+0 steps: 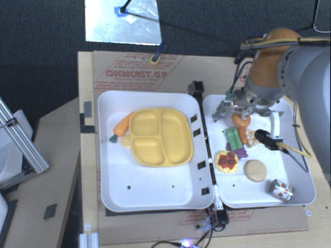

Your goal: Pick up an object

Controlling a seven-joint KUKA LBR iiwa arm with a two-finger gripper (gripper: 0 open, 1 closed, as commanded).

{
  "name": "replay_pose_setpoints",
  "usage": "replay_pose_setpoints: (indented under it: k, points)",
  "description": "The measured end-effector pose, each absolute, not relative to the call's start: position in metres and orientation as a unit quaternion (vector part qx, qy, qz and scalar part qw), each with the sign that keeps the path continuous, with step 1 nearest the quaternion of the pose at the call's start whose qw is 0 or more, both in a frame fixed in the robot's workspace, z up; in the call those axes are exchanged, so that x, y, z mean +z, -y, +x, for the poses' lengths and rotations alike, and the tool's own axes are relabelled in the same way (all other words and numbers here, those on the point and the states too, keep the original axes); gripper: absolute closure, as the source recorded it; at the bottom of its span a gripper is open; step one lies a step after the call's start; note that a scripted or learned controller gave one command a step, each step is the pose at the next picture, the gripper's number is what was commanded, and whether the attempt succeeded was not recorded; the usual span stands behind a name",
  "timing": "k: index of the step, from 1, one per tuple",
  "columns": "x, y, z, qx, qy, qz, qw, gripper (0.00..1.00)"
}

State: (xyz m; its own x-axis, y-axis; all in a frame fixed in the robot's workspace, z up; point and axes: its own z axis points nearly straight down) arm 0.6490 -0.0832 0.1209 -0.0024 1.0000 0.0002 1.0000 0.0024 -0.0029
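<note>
The gripper [240, 110] hangs low over the far part of the right bin [302, 182], and its underside hides whether it is clenched or released, so I cannot tell. Directly below it, touching or nearly touching, sits an orange round toy [241, 121], partly covered by the gripper; nothing shows it as gripped or lifted off the bin floor.

Just in front of that toy lies a green ridged toy vegetable [232, 137], with a small purple piece [239, 148] against its near end and a pale speckled piece [250, 136] on its right side. Nearer the camera is a round yellow toy pizza [226, 161] with red topping, and beside it to the right a tan bun-like disc [255, 170]. A small silver can [280, 189] with red marks lies on its side in the bin's near right corner, well apart from the gripper.

The grey arm [310, 81] with its orange band [269, 61] comes in from the right.

The left bin [155, 195] holds a yellow divided plate [158, 137]. A toy carrot [122, 124] lies slantwise against the plate's left rim, and a pale yellow piece [125, 141] peeks out beside that rim. Both bins rest on a printed cardboard sheet [137, 71].
</note>
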Motion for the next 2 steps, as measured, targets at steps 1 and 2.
replay_pose_setpoints:
  k: [1, 2]
  points:
    - [0.094, 0.082, 0.656, -0.0059, 0.709, -0.705, -0.007, 0.00]
    - [0.105, 0.082, 0.656, -0.0065, 0.709, -0.705, -0.008, 1.00]
